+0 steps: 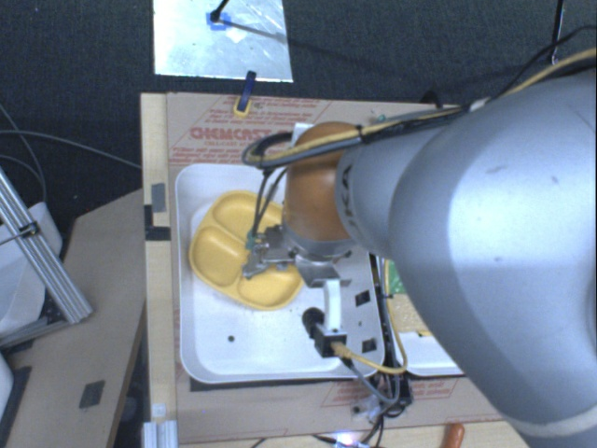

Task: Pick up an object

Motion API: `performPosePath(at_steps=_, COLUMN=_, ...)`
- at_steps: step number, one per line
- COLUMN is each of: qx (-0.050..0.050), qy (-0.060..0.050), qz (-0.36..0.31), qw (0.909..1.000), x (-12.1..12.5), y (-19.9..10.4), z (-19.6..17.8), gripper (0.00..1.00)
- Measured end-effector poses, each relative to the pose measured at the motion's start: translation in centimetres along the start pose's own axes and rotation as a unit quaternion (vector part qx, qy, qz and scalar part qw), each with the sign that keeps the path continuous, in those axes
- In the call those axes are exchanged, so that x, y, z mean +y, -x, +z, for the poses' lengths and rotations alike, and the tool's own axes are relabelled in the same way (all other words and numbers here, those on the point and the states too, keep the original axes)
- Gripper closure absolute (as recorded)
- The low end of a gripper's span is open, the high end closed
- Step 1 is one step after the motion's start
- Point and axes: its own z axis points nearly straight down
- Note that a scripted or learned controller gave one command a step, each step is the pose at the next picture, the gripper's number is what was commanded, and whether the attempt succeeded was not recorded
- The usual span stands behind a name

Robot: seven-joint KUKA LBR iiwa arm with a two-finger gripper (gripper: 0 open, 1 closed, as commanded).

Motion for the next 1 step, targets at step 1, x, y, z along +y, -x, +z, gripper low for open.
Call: performPosePath(at_steps=1, qx=-0.003, qy=-0.004, qz=0.001, qw=1.0000, x=2.89, y=-2.73, z=1.74, gripper=0.00)
